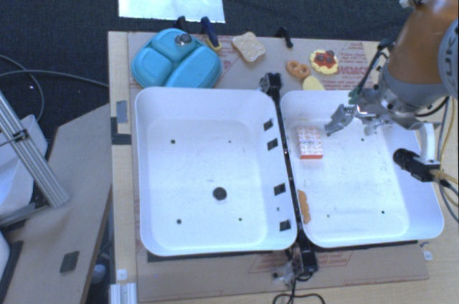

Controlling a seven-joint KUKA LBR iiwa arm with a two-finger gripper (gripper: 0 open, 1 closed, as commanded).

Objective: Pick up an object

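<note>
The likeliest failure from here is a miss: the jaws [343,120] hang over the right bin [401,213] a little to the right of and above the small white box [310,143] with red print, and if the arm [423,44] comes straight down it would, I judge, land on bare bin floor beside the box or clip its near edge and shove it toward the divider between the bins. The box lies flat, so a grip would also have to reach low enough to catch its sides, and a shallow close could slide off its top. It sits in the upper left part of the right bin, near the wall shared with the left bin [208,173], apart from the jaws and not touching them. An orange stick-shaped piece [304,206] lies lower down along the same wall. Whether the jaws stand apart or together I cannot tell; the metal tip is too small and blurred. Nothing shows between them.
</note>
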